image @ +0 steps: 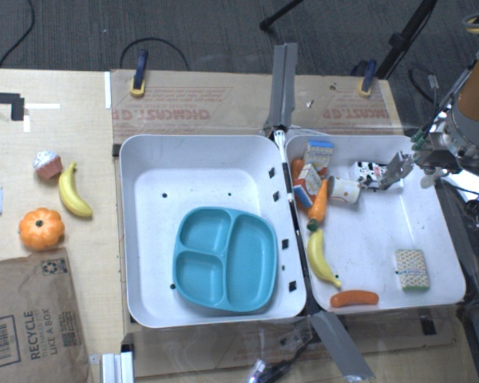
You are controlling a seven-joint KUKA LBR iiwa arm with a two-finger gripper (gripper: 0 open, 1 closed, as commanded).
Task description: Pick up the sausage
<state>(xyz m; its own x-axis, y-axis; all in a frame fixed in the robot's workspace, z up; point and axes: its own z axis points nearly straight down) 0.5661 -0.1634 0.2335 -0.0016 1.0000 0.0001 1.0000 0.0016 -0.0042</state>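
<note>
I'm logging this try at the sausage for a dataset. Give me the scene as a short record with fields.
target: sausage, lying at the near edge of the right bin
nearest neighbour: banana, just left of it, apart
other items in right bin: carrot, sponge
left bin: blue divided plate
claw: over the far part of the right bin, well away from the sausage
target held: no
</note>
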